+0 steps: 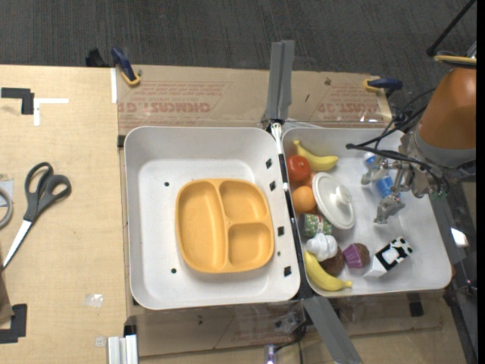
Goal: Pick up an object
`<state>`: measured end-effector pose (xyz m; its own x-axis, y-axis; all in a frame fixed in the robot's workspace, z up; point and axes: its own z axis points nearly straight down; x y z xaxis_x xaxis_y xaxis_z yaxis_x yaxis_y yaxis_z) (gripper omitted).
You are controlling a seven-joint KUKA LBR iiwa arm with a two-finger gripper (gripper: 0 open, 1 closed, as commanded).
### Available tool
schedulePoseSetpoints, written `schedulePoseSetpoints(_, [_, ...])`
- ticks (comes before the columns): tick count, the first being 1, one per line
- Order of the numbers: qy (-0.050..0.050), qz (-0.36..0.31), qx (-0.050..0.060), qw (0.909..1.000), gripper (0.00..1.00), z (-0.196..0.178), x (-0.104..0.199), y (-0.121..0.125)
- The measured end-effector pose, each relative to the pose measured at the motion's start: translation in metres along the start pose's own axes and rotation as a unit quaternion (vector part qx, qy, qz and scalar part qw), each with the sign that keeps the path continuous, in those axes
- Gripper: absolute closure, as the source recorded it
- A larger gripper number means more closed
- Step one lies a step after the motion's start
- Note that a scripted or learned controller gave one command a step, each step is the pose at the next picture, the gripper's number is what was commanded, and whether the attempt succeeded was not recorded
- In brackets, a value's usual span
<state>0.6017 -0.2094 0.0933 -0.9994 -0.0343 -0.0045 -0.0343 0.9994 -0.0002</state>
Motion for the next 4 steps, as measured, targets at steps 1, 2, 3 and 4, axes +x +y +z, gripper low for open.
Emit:
schedulePoseSetpoints(1, [0.0, 0.02, 0.0, 0.9998, 0.0, 0.0, 0.051, -0.011])
schedulePoseSetpoints(2, [0.0, 0.095, 0.0, 0.9955, 0.0, 0.0, 0.027, 0.069])
schedulePoseSetpoints(3, [-0.001, 0.032, 0.001, 0.9995, 0.0, -0.145, -0.012, -0.013])
schedulePoseSetpoints(4, [-0.001, 0.075, 0.001, 0.9972, 0.0, -0.001, -0.034, -0.01])
